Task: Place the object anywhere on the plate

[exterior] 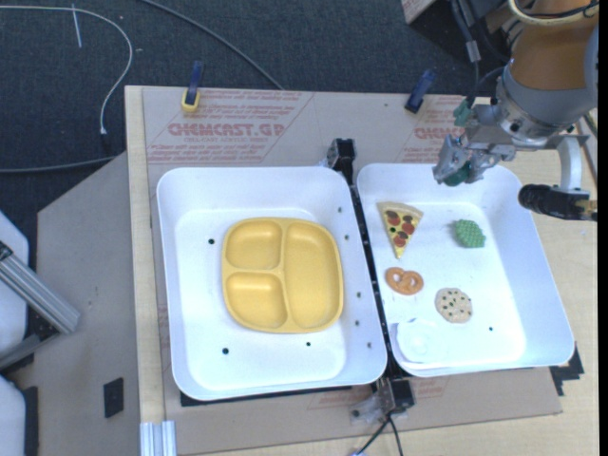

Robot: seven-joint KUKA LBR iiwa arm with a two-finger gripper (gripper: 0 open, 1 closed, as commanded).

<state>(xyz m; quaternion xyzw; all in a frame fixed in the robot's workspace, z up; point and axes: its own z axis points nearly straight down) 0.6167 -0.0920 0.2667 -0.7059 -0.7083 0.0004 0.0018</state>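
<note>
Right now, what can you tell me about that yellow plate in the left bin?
The yellow plate is a rounded-corner square that looks like smooth plastic, split by raised ridges into three compartments: two smaller ones on its left side and one long one on its right. It lies flat, right way up, near the middle of the left bin, resting on the bin's white floor. Nothing lies in its compartments, and nothing else touches it.

Grey KUKA arm with orange band above wrist enters from upper right, wrist angled down and leftward; two-finger gripper with teal-tinted fingertips hangs low at arm's end; finger spacing too small and blurred to judge
</note>
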